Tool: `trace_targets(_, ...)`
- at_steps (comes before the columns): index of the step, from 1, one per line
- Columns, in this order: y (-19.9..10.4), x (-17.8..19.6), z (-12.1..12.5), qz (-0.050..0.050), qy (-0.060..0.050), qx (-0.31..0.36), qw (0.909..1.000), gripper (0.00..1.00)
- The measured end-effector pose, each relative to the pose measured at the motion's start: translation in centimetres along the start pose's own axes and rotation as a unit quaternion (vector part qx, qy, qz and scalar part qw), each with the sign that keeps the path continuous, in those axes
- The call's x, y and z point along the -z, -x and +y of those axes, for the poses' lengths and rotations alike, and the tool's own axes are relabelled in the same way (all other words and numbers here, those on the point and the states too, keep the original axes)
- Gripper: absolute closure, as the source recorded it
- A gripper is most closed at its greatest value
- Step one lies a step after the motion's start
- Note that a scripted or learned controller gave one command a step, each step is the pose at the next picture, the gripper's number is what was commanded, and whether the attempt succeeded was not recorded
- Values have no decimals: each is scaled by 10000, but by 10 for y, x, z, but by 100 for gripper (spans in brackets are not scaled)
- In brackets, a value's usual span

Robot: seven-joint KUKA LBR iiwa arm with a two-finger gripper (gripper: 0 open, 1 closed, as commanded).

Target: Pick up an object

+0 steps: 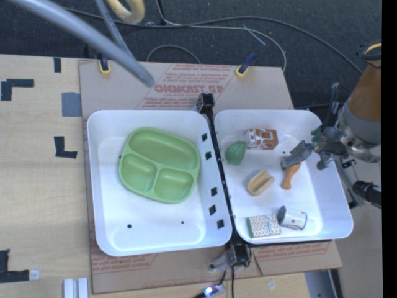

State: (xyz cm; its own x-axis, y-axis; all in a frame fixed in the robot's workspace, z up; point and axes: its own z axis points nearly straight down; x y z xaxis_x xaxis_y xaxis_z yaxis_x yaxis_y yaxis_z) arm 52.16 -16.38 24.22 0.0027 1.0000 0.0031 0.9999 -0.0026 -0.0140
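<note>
Two shallow white plastic bins sit side by side on the bench. The left bin [102,166] holds just a light-green divided plastic plate [160,164], lying flat near its middle. The right bin [338,197] carries the small pickable stuff, spread well apart so each can be grabbed alone: a green rounded lump [236,152] near the divider, a brown-and-white patterned block [262,138] toward the back, a tan bread-roll-shaped toy [259,182] mid-bin, an orange carrot-like stick [290,175] beside it, a green-and-white checked flat pack [263,226] and a small grey-and-white cylinder [293,218] at the front.

The grey arm's two-finger gripper [296,156] reaches in from the right — low over the right bin, its dark tip just above the orange stick's upper end. Whether it is open or closed, I cannot tell. Nothing is visibly held. Judgement: the stick is the likely target — closest item, lying clear of neighbours; pick not yet made.
</note>
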Motion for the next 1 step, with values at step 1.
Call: trace_targets(1,-1,7,2,-13,62,21,10000,0)
